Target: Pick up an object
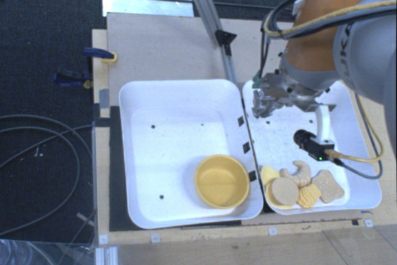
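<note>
Small food pieces (pixel 303 186) lay untouched in the right bin's (pixel 366 152) near corner, while the gripper (pixel 265 102), grip state unclear, hovered farther back, nothing picked.

Yellow bowl (pixel 222 180): round, shallow, upright with its mouth up; lies in the left bin, near-right corner, close to the wall between the bins.

Cluster of toy food pieces, near-left corner of the right bin, lying flat and touching or overlapping one another:
- yellow wedge (pixel 268 174), leftmost, against the bin wall;
- round tan disc (pixel 285 192), near edge;
- ridged yellow piece (pixel 308 196), just right of the disc;
- curved tan piece (pixel 301 172), farthest of the group;
- tan bread-like slice (pixel 328 187), rightmost.
</note>
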You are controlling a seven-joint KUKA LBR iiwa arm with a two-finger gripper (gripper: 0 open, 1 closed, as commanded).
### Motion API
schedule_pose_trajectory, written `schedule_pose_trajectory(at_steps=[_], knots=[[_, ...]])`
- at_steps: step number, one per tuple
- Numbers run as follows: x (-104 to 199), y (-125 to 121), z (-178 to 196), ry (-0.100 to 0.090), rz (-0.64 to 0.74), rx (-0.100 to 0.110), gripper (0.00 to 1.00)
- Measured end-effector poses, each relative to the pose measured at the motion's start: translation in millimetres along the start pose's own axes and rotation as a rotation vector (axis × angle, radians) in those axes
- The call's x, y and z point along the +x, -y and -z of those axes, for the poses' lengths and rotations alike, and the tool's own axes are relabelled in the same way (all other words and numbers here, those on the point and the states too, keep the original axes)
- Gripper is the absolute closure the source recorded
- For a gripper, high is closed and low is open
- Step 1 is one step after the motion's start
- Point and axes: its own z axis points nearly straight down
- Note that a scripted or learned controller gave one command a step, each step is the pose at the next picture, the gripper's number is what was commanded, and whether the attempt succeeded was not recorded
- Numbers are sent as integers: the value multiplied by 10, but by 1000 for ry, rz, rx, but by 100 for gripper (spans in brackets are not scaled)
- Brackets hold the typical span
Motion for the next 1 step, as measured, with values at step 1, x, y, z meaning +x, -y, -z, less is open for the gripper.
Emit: schedule_pose_trajectory(at_steps=[1], knots=[[484,-71,-173,-1,0,2,100]])
